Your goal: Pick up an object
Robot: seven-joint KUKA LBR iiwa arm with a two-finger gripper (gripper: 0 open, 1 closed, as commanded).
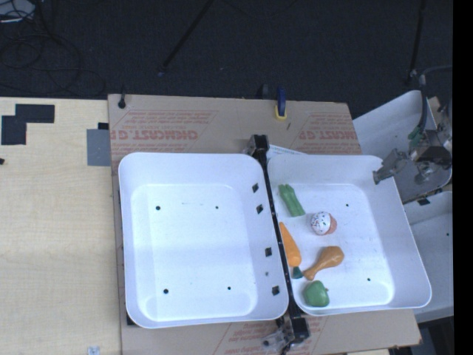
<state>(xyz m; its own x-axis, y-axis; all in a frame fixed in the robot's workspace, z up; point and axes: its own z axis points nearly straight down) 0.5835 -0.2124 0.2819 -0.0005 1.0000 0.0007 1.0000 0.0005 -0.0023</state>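
Note:
The right bin (pixel 403 228) holds several small toys. A green bean-like piece (pixel 290 200) lies near its left wall, with a white speckled ball (pixel 321 223) to its right. Lower down are an orange carrot (pixel 290 245), a tan drumstick (pixel 325 262) and a green pepper (pixel 316 293). My gripper (pixel 423 161) hangs at the far right, above the right bin's upper right corner and apart from every toy. Nothing shows in its hold.
The left bin (pixel 133 198) sits beside the right one, divided from it by a black hinge strip (pixel 270 228). Both rest on a cardboard sheet (pixel 192 128) over a wooden bench. A blue and yellow clamp (pixel 281 103) stands at the cardboard's back edge.

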